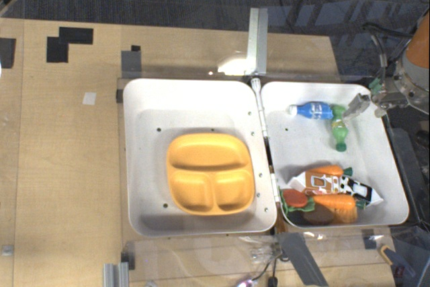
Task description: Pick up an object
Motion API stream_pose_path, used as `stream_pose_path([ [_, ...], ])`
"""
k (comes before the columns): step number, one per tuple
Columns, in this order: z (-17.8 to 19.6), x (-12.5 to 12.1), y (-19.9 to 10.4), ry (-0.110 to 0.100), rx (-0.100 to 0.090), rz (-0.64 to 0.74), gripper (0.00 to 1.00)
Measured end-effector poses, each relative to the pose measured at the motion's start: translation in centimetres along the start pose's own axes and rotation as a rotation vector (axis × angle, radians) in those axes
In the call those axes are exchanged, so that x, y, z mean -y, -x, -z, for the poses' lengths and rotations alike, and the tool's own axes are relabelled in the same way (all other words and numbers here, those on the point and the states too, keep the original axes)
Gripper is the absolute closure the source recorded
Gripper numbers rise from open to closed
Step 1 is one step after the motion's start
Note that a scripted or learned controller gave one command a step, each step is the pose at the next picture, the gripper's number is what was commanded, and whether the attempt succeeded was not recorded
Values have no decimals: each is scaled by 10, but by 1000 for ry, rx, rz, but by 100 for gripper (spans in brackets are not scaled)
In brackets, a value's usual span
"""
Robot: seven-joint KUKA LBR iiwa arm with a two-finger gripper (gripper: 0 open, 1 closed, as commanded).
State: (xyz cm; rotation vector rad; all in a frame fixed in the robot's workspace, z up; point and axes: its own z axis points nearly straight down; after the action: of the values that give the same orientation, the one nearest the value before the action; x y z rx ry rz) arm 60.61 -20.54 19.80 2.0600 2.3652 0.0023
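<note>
The right bin (pixel 302 151) holds a blue bottle (pixel 314 111) lying on its side near the far wall. A small green bottle (pixel 339 132) lies just right of it. In the bin's near corner is a pile: an orange box (pixel 325 180), an orange carrot-like toy (pixel 336 203), a red piece (pixel 294 198) and a black-and-white item (pixel 357 189). My gripper (pixel 360 106) hangs at the bin's far right side, just right of the green bottle's top and above the bin floor. Nothing shows in its grasp.
The left bin (pixel 134 144) holds a yellow divided tray (pixel 211 171) in its middle. A metal post (pixel 258 44) stands behind the seam between the bins. The grey arm with its orange band (pixel 420 50) enters from the right edge.
</note>
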Motion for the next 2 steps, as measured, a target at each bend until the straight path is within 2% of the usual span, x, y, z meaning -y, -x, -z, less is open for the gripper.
stream_pose_path([
  [1, -102, -14, -7, 0, -1, 9, 0],
  [2, -112, -54, -13, 2, 0, -232, 0],
])
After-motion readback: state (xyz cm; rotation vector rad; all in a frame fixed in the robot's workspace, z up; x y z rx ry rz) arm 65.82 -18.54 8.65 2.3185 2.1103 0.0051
